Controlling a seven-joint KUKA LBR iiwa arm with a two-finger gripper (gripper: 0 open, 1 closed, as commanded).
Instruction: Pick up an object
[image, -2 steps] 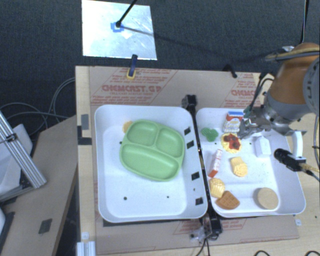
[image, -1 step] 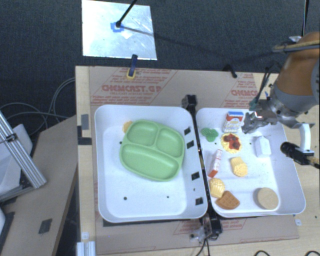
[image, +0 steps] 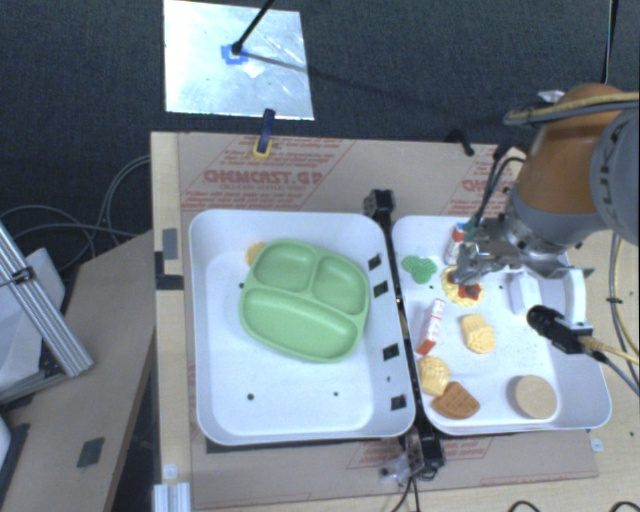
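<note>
Poised low over the upper middle of the right bin, the end effector (image: 466, 272) sits just above a small yellow-and-red toy food piece (image: 464, 292); whether it is wide or narrow cannot be told. Largest is the left shallow white bin (image: 215, 330), where a green divided plastic tray (image: 304, 299) leaves open floor below and at left. Next, the right shallow white bin (image: 590, 385) is crowded. Around the toy lie a round tan disc (image: 534, 396), a brown wedge (image: 456, 402), a yellow ridged piece (image: 478, 334) and a green leaf-shaped piece (image: 420, 268).
</note>
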